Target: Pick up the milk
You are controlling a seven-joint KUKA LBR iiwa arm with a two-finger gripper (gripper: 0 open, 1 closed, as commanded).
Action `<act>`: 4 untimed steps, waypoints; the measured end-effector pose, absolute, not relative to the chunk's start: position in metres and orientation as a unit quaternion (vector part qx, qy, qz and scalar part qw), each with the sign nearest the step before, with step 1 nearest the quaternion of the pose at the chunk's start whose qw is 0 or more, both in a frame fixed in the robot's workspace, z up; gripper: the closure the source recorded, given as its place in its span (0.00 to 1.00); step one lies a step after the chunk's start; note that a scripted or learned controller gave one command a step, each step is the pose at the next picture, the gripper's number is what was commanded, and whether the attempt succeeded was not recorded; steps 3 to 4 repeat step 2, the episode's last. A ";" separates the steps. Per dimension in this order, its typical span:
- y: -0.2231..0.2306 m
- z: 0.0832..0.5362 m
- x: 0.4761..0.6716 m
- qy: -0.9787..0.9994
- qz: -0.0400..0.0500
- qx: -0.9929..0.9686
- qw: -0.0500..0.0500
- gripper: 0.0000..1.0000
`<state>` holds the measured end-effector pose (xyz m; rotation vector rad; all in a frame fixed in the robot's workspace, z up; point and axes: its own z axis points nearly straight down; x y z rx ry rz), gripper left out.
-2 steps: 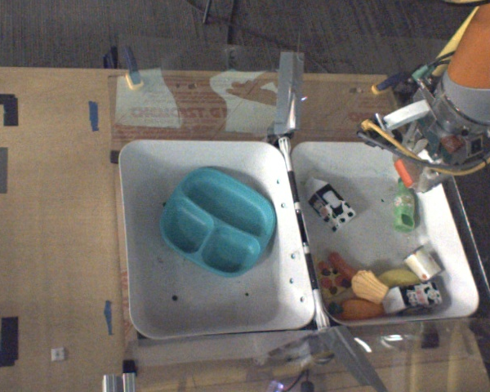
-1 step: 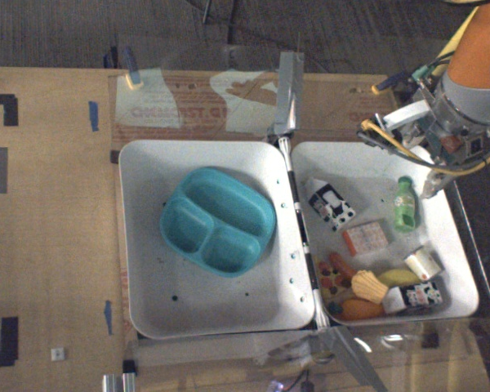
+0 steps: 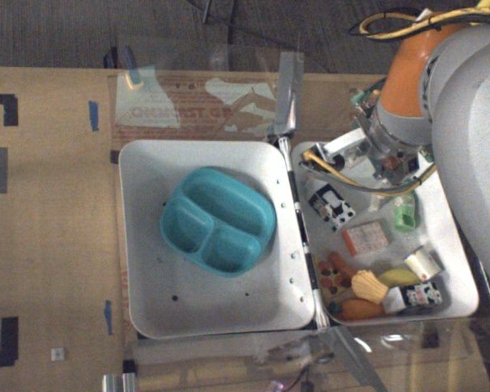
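The arm (image 3: 441, 80) hangs over the right bin's (image 3: 461, 256) twelve o'clock end; whether its claw (image 3: 389, 168) is clenched, I cannot tell. The milk (image 3: 332, 205) lies at its eight o'clock.

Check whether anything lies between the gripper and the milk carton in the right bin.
Nothing visible blocks it. The milk carton, with its cow-spot print, lies near the right bin's left wall, just below and left of the gripper. A yellow cable loops from the wrist above the carton without covering it.
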<state>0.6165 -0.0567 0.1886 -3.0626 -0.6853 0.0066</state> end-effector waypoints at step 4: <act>-0.060 0.188 0.634 -0.100 0.001 -0.995 0.001 0.00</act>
